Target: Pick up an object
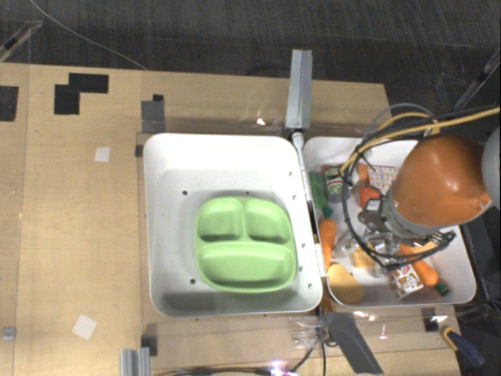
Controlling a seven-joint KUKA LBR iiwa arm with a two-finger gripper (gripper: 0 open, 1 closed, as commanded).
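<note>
The right bin (466,291) holds a jumble of small items. An orange carrot (327,238) lies by its left wall, and a tan rounded piece (344,283) sits at the front left corner. A green can (322,186) stands at the back left, with a small printed box (405,280) and a second carrot (427,272) at the front right. My gripper (382,238) is down among these items in the middle of the bin. The grey wrist and its orange band (438,180) hide most of it from above.
The left bin (168,210) bears a green divided plate (246,243) in its middle. Cables (391,128) loop over the back of the right bin. A metal post (300,92) stands behind the wall between the bins. A patterned card (381,178) lies near the back.
</note>
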